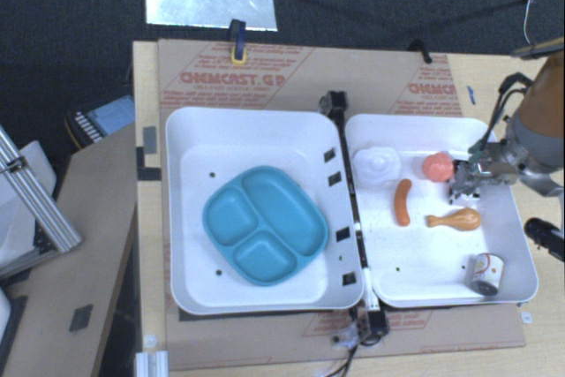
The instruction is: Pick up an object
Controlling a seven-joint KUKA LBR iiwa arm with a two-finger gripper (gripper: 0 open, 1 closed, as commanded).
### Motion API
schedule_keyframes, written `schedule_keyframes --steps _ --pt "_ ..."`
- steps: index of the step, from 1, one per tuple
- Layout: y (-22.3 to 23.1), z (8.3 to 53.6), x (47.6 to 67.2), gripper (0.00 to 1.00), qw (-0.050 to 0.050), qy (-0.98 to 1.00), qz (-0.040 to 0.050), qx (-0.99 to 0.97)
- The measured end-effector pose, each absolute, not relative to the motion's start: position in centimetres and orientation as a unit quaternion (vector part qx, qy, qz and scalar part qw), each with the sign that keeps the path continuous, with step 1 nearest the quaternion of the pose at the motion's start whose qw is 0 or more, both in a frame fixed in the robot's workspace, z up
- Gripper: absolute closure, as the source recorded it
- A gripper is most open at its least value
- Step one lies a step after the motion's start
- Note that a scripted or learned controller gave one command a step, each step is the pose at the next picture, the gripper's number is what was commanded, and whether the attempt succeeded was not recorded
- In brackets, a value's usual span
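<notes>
The gripper (465,182) hung at the right bin's (521,274) three o'clock edge, whether open or closed I could not tell, crowded between the pink ball (437,166) and drumstick (456,220), risking nudging either away.

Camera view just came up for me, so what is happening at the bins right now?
The arm has reached in from the right, and its pincer sits low over the right bin, between the pink ball and the drumstick toy. Nothing is seen between its fingers. The orange sausage, a clear cup and a small can also lie in that bin. The left bin holds a blue divided plate.
</notes>
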State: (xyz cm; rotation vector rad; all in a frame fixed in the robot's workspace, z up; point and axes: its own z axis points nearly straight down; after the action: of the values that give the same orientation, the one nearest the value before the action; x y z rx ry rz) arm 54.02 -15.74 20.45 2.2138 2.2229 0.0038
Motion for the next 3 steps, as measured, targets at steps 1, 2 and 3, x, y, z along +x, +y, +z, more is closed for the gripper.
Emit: schedule_keyframes --steps 1,2,3 --pt "-10.2 21.6 54.3 1.00 0.001 0.711 0.0020 0.704" --pt "-3.7 21.8 55.6 1.00 0.000 0.711 0.0022 0.703" --pt "1.2 21.9 55.4 1.00 0.000 0.711 0.0015 0.704"
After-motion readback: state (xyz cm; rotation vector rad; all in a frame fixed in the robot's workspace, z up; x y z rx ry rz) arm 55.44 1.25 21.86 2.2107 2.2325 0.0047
